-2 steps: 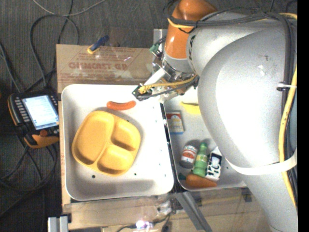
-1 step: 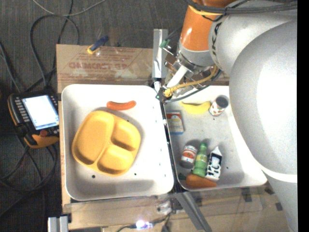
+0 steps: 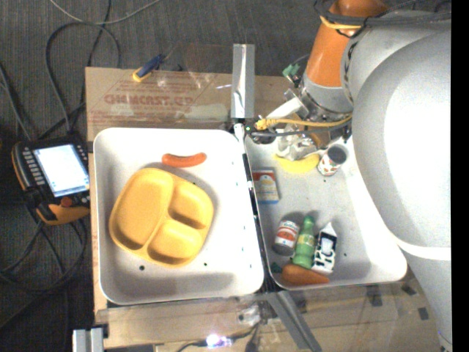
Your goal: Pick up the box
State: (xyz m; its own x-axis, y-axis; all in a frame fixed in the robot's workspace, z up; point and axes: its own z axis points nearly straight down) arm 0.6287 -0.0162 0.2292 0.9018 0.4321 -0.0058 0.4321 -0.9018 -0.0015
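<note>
A small flat red and white box (image 3: 265, 185) lies at the left side of the right bin (image 3: 366, 266), close to the wall between the two bins. My gripper (image 3: 297, 148) hangs low over the far end of that bin, above a yellow item (image 3: 299, 163). It is up and to the right of the box and not touching it. The grey arm with its orange band (image 3: 330, 50) comes down from the upper right and hides part of the bin's far corner.
A small cup (image 3: 332, 160) stands beside the gripper. At the near end of the right bin lie a can (image 3: 286, 236), a green bottle (image 3: 305, 242), a black and white carton (image 3: 327, 247) and a carrot (image 3: 304, 275). The left bin (image 3: 117, 281) holds a yellow divided plate (image 3: 163, 216) and a sausage (image 3: 184, 160).
</note>
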